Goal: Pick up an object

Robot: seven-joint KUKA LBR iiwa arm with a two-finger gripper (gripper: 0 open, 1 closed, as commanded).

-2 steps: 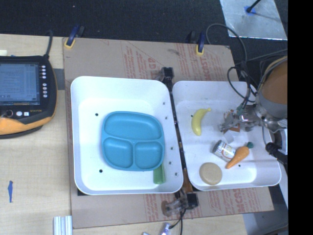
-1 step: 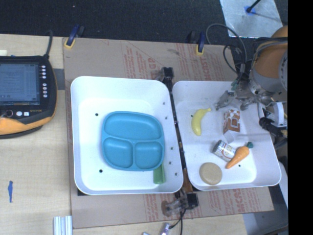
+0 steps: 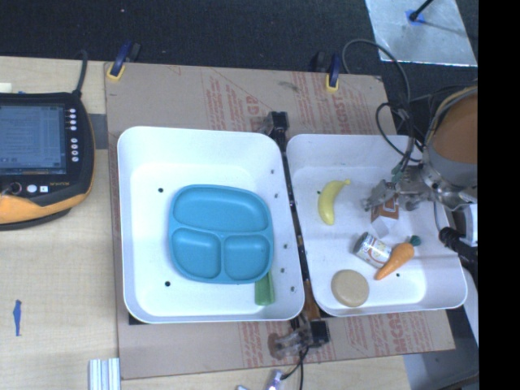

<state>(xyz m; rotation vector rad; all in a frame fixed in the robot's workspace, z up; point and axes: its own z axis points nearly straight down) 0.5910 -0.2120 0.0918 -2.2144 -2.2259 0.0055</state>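
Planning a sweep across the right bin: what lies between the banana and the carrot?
In the camera view, a small tin can lies on its side between the banana and the carrot, right beside the carrot.

Two white bins (image 3: 130,218); one each: blue tray (image 3: 219,232), banana (image 3: 329,201), carrot (image 3: 395,259), can (image 3: 372,249).

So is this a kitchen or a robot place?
Most likely a robot test bench in a lab, not a kitchen. The banana and carrot look like toys and lie in a white bin clamped to cardboard, a robot arm reaches in, and a control tablet sits beside it.
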